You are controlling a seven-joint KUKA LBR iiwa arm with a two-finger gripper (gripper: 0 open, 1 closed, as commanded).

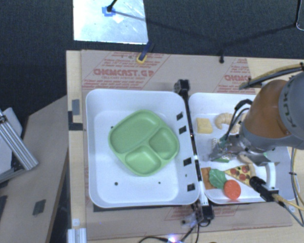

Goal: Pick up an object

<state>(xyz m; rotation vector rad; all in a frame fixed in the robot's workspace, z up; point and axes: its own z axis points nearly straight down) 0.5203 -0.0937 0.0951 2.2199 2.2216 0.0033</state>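
Note:
My gripper (222, 148) reaches down into the middle of the right bin (213, 101), under the grey arm with its orange band. Just below its tip lies a small dark green item (221, 159), very close to it or touching; I cannot tell which. Behind the gripper are a pale yellow square (204, 125) and a beige croissant-like piece (224, 118). At the bin's front lie a pizza slice (241, 172), a green leaf (217, 176), a red tomato (232, 190) and an orange piece (205, 176).
The left bin (99, 105) holds a light green divided plate (143, 142) in its middle. A black-clipped divider (189, 135) separates the two bins. The arm's bulk covers the right bin's right side.

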